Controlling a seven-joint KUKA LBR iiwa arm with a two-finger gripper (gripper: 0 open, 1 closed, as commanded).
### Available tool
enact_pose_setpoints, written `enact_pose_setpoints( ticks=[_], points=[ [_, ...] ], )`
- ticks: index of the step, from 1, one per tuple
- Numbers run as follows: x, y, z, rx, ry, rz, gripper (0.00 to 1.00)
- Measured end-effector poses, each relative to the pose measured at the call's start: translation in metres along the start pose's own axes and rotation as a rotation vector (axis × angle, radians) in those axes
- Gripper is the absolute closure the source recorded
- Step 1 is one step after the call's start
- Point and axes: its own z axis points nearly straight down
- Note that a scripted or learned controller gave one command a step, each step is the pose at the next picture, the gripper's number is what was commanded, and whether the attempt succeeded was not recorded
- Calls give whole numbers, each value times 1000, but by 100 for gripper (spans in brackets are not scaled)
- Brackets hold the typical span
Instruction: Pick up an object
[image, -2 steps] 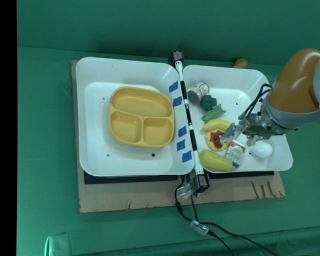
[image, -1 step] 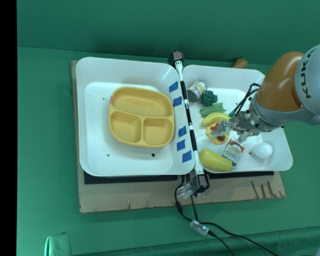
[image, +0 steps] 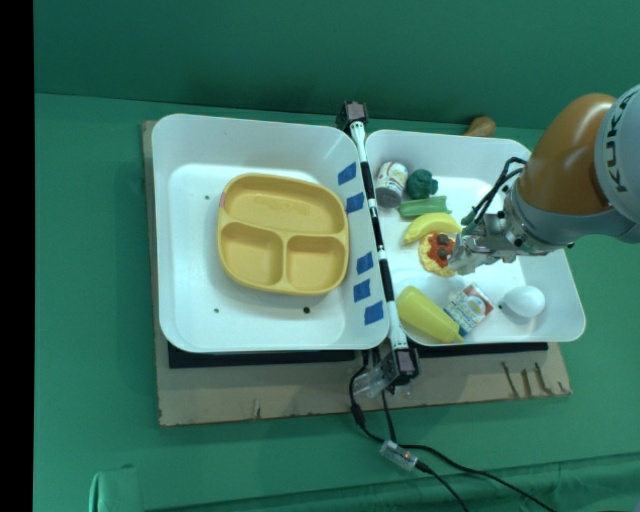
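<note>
From the overhead camera I see the arm reaching in from the right, its gripper (image: 462, 256) low over the middle of the right bin (image: 560, 325). I cannot tell whether the fingers are spread or pinching; they sit right at a small yellow toy with red bits (image: 436, 254), touching or just above it. A banana (image: 428, 226) lies just beyond that toy, with a green pod (image: 424, 207), a dark green broccoli piece (image: 421, 183) and a small can (image: 391, 183) toward the bin's far left corner. Along the near edge lie a yellow corn-like piece (image: 428, 314), a small printed packet (image: 469, 306) and a white egg shape (image: 522, 301). The left bin (image: 190, 300) carries a yellow divided tray (image: 284, 232) near its centre.
</note>
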Motion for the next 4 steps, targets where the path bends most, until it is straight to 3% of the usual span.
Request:
enact_pose_setpoints(
  ticks=[1, 2, 3, 4],
  points=[
    [0, 0, 0, 0, 0, 0, 0],
    [-14, 61, 22, 24, 1, -10, 0],
    [-17, 64, 7, 11, -4, -3, 100],
    [-17, 64, 7, 11, -4, -3, 0]
  ],
)
